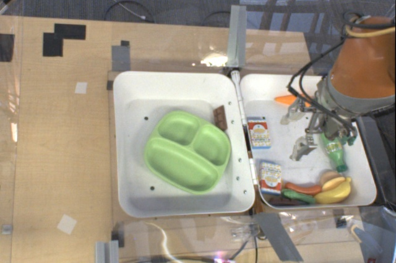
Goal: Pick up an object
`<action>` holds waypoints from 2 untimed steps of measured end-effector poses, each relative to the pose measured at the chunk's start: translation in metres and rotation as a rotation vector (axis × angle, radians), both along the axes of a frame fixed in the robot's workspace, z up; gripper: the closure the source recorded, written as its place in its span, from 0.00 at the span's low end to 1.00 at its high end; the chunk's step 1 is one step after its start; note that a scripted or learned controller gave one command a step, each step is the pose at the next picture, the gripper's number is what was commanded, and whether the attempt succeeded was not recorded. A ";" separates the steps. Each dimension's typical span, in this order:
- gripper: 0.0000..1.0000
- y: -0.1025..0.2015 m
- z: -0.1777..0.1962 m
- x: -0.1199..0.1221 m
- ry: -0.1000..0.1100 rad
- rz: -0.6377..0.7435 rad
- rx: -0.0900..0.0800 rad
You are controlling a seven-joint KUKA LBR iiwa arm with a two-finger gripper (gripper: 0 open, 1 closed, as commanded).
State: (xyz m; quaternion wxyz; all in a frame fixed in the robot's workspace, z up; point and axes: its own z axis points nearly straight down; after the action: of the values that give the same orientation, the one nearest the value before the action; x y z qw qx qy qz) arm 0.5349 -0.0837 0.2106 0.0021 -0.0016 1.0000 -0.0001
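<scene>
Tool (pixel 307 135) low in the right bin (pixel 370 197) — fingers spread, nothing between them — green bottle (pixel 335 155) just beside it toward the arm, long axis pointing at the banana (pixel 336 189)

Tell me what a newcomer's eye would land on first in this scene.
The big green divided plate dominates the left bin, with a small brown bar at its upper right edge. On the right, the arm's orange band hangs over the right bin, its gripper above a green bottle; a yellow banana lies in the near corner.
</scene>
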 end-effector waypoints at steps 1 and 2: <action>0.00 -0.030 -0.113 0.039 -0.007 0.116 -0.001; 0.00 -0.034 -0.123 0.124 -0.007 -0.051 0.000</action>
State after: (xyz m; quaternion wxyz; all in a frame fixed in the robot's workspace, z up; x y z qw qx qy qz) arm 0.6588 -0.1174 0.0875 0.0057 0.0240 0.9997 0.0001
